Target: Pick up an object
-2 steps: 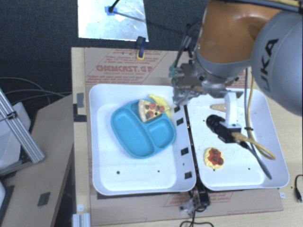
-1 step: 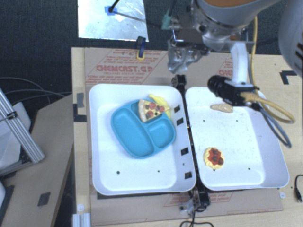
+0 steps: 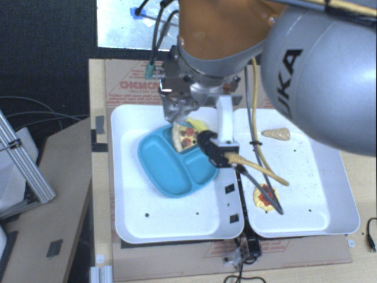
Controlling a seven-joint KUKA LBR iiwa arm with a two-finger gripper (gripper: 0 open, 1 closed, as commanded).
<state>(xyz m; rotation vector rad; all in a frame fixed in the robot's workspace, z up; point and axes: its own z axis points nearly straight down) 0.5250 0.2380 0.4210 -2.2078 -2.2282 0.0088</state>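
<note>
In the left bin (image 3: pixel 126 217) the blue tray (image 3: pixel 171 170), light, stiff and slick, would best be pinched at its rim; the pizza slice (image 3: pixel 186 137) rests on its right edge under the hand (image 3: pixel 178 115), whose state I cannot tell.

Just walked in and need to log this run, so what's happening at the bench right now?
The grey arm has reached into the left bin, its hand low over the blue divided tray, right at a toy pizza slice lying on the tray's upper edge. I can't tell whether it grips the slice. In the right bin lie a pale wedge and a small yellow and red piece.
</note>
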